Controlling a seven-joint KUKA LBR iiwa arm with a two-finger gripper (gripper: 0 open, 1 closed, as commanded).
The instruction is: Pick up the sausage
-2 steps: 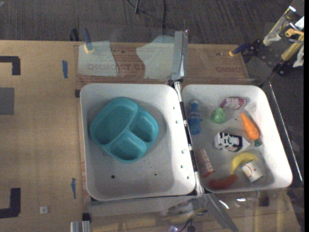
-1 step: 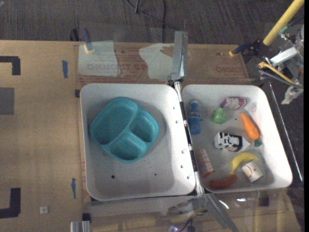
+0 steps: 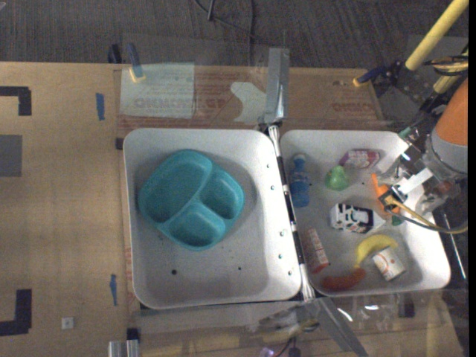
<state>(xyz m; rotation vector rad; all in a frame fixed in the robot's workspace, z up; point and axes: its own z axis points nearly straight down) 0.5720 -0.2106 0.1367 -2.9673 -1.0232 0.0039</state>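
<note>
Camera view from above: the gripper (image 3: 396,193), whose grasp cannot be told, hangs over the right bin's (image 3: 439,270) far edge, apparently poised to reach the reddish sausage (image 3: 343,279) lying at the near rim beside a banana (image 3: 373,245).

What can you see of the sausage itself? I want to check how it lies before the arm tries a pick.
The sausage is a small, smooth, reddish-brown piece, slightly curved and glossy like plastic. It lies flat on the floor of the right bin, close to the bin's near edge, long axis roughly left to right. The yellow banana sits just above it and a small white cup to its right; whether either touches it is unclear. The claw is well away from it.
</note>
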